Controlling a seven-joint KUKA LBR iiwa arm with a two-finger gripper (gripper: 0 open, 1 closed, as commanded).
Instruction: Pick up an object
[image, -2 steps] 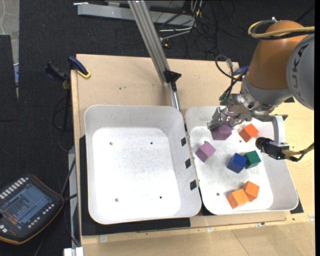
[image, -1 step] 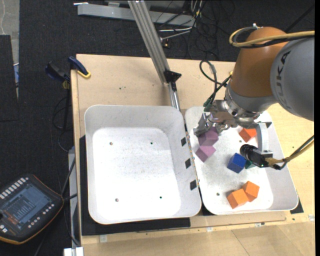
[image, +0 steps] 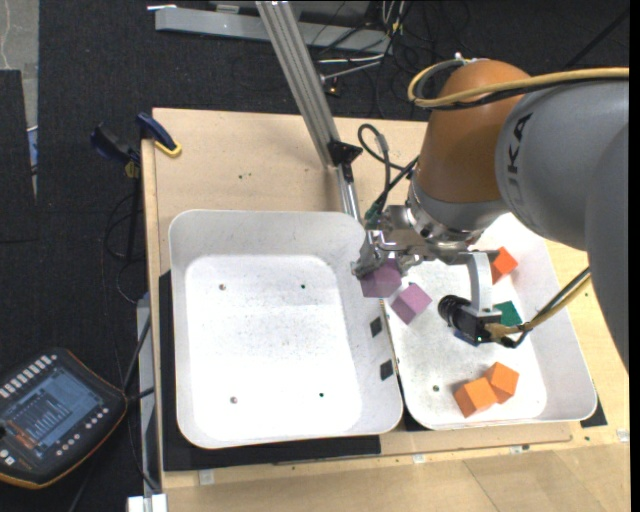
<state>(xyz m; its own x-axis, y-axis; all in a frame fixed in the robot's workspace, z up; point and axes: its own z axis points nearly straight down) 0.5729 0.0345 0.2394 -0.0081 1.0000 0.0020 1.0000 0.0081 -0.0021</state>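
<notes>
My gripper (image: 381, 268) hangs over the left edge of the right bin (image: 560, 400), beside the rim it shares with the left bin. It is shut on a purple block (image: 379, 284), which sticks out just below the fingertips. A second purple block (image: 412, 302) lies on the bin floor right beside it. Two orange blocks (image: 474, 397) (image: 504, 380) sit together near the bin's front. A third orange block (image: 503, 263) and a green block (image: 509, 313) lie further right, partly hidden by the arm.
The left bin (image: 200, 250) sits beside the right one, their rims touching. A black fitting on a white bracket (image: 468, 320) hangs off the wrist over the right bin. A metal pole (image: 320, 120) slants down to the bins' back edge.
</notes>
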